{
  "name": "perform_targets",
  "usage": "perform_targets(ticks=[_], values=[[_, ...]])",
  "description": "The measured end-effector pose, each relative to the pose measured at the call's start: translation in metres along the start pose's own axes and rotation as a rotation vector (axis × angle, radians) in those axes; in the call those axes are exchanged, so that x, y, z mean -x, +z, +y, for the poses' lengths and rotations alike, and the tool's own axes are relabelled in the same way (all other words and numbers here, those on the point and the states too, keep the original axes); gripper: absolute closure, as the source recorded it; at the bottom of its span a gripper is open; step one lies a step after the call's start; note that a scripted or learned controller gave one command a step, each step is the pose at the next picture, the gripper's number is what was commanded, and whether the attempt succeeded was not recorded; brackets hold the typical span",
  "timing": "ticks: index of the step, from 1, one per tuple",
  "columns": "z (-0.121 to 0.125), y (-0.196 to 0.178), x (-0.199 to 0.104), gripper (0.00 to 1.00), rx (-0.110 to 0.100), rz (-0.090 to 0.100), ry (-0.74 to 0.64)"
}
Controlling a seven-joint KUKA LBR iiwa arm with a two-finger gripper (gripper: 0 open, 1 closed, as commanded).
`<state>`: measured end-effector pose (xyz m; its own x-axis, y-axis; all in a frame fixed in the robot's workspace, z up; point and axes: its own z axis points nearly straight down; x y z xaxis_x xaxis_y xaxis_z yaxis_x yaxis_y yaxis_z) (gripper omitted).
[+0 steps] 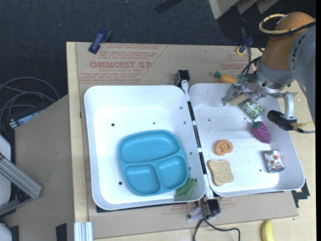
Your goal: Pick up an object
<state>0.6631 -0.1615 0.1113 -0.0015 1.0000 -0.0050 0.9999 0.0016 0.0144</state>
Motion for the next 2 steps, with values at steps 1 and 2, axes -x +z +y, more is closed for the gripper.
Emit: perform_targets(ticks=[1,2], values=[[0.005,0.024,0.044,0.00,-0.011,0.007,0.000],[-0.064,0.026,-0.003,0.00,-0.016,0.006,0.001]])
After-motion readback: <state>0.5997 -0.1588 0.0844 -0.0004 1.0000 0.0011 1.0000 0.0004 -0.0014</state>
